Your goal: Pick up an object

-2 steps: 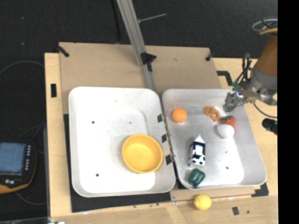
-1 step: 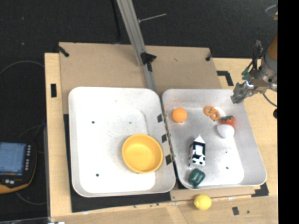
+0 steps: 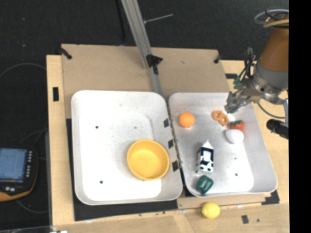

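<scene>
A tan bench [image 3: 112, 67] on dark floor carries two white bins [image 3: 97, 110]. The hand [image 3: 232, 106] hovers just beside a pretzel [image 3: 219, 117] whose long axis runs upper-left to lower-right. I cannot tell the hand's opening.

Two bins sat side by side on the bench, edges touching in the middle. The left bin [image 3: 97, 110] had just a bowl [image 3: 147, 159] in it, down toward its near right corner. The right bin [image 3: 257, 174] was busier: a ball [image 3: 186, 120] up near its left wall, a pretzel [image 3: 219, 117] to the right of that, and just past the pretzel a small vegetable-like piece [image 3: 237, 125] touching an egg-shaped thing [image 3: 233, 136] on its near side. A carton [image 3: 205, 159] stood around the middle, with a small crumpled item [image 3: 204, 184] right in front of it by the near rim. A lemon [image 3: 210, 210] lay outside, on the bench in front of the right bin. The gripper [image 3: 235, 104] hung over the right bin's far right part, just behind the pretzel.
</scene>
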Tool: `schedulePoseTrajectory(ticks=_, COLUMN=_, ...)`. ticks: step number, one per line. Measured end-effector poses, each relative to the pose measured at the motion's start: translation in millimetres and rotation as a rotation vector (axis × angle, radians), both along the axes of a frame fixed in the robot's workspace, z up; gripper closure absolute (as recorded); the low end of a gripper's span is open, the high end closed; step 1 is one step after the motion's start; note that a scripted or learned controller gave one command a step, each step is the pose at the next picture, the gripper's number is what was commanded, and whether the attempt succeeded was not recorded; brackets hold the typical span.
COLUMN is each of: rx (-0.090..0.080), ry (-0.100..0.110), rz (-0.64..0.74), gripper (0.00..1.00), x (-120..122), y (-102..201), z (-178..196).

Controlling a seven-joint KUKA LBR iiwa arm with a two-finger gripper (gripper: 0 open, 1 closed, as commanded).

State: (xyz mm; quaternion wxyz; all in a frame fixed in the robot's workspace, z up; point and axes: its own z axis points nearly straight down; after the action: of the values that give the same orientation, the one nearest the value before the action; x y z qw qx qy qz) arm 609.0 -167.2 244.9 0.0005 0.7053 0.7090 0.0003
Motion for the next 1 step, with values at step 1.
schedulePoseTrajectory(ticks=1, rx=0.002, ry=-0.001, rz=0.002, gripper=1.00, x=-0.3, y=48.0, z=8.5)
